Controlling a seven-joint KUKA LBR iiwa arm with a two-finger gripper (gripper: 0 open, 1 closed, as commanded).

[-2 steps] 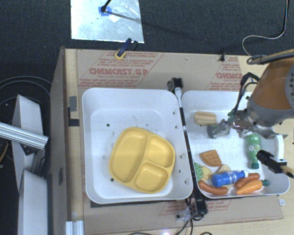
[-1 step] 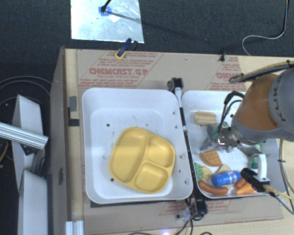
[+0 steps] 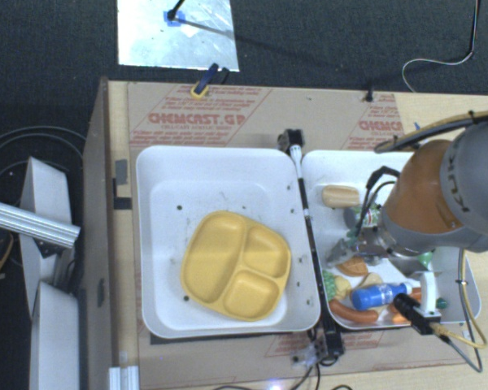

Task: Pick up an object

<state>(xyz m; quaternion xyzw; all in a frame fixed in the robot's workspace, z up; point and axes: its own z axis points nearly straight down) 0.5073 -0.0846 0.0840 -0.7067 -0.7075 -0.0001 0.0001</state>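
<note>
- Several small objects crowd the near part of the right bin [image 3: 313, 169]: a blue bottle [image 3: 376, 296] lying on its side, a sausage-shaped piece [image 3: 354, 314] just beside it, something green [image 3: 339, 285] and an orange-brown piece [image 3: 355, 266].
- One tan, bread-like roll [image 3: 340, 196] lies apart from them, nearer the bin's far wall.
- Reaching in from the right, the gripper [image 3: 359, 242] sits low over the pile, close to the orange-brown piece; whether its fingers are open or closed I cannot tell, and nothing is visibly held.
- Left bin [image 3: 159, 177] carries a yellow divided tray [image 3: 236, 264], well apart from the arm.
- Likely trouble: the pieces touch one another, so closing here could pinch two at once, push the bottle rolling, or slip off a rounded surface.
</note>
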